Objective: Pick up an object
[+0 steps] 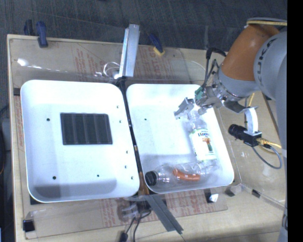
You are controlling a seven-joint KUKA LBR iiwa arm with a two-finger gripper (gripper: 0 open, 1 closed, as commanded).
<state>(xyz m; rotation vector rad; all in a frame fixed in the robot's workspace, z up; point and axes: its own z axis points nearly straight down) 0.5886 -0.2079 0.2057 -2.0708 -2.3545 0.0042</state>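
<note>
A clear plastic bottle with a white label (202,141) lies in the right white bin (151,135), just below the gripper (191,106), whose finger spread I cannot tell; the grey arm (252,59) reaches in from the right.

— Where's the arm (262,49) from where you stand?

— It comes in from the right, grey, with the orange band bulging just above the wrist. It bends down and to the left.

— And the hand (192,105)?

— Low, at the end of the wrist, pointing left. Its metal parts blur together; I can't make out more.
</note>
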